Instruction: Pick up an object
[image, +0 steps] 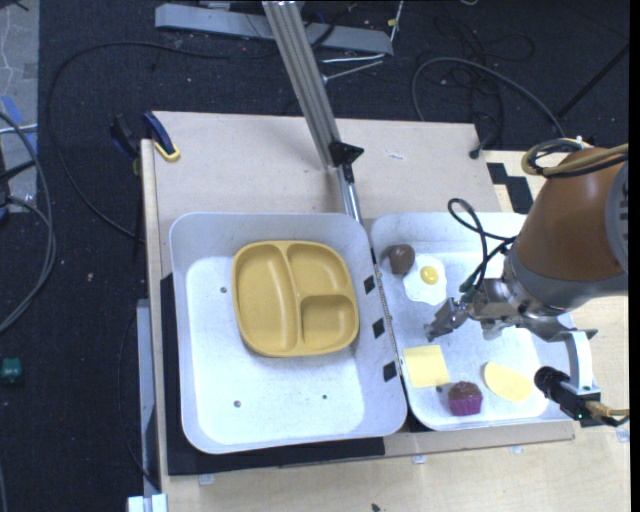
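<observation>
The gripper (445, 322) hung low over the right bin (455, 232), among the toy foods, and whether it was clenched or released could not be told. A fried egg (425, 280) and a brown ball (401, 258) lay just beyond it, a yellow square (427, 366) and a purple piece (464, 398) nearer, and a yellow disc (507, 381) to the right. In the left bin (200, 330) sat a yellow divided tray (296, 297).

Mustard-yellow divided tray (296, 298) in white bin (200, 330); white-and-yellow fried egg (426, 279)
</observation>
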